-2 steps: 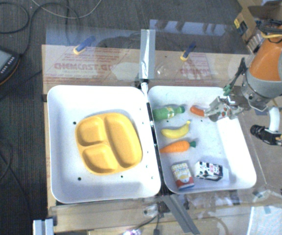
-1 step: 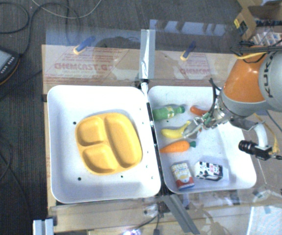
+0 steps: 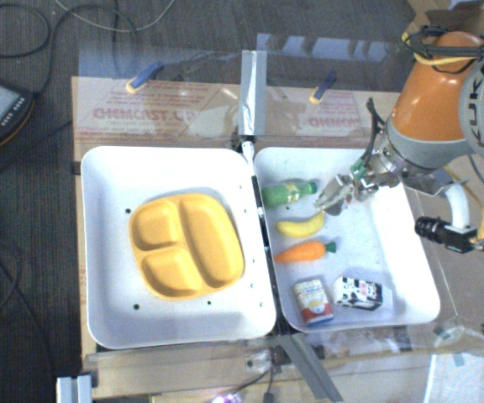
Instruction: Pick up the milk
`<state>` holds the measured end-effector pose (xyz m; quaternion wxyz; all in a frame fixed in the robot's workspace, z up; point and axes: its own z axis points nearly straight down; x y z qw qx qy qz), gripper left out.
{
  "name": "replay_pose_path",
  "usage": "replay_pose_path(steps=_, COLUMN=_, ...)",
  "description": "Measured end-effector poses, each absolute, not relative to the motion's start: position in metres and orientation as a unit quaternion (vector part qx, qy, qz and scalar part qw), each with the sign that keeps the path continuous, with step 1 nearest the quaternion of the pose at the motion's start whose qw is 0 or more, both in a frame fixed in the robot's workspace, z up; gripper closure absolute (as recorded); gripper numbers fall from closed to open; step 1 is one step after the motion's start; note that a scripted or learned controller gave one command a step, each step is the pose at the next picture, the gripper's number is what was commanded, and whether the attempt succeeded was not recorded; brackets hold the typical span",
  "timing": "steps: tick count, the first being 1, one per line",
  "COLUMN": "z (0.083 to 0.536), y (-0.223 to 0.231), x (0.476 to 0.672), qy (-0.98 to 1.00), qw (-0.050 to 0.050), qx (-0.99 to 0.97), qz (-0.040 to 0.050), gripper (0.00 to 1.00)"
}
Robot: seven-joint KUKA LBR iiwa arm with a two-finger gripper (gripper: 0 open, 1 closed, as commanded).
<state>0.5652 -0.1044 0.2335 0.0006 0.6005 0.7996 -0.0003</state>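
Faded red lettering runs across the cardboard sheet lying under the far side of the two bins; on its left part it seems to read "CHEMCAST", though the print is pale and partly unclear. A second red line shows on the sheet's right part but is too faint to read. On the arm at the right edge, the black letters "KU" show on the grey casing.

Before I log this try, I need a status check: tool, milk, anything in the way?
Tool over right bin's upper half, beside green bottle. Black-and-white milk carton lying at bin's lower right, untouched. Nothing on top of it.
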Motion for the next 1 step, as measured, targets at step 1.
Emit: replay_pose_path(steps=1, z=0.2530, y=-0.0734, x=0.6124, qy=0.856, qw=0.001, qx=0.517, qz=-0.0006, gripper=1.00)
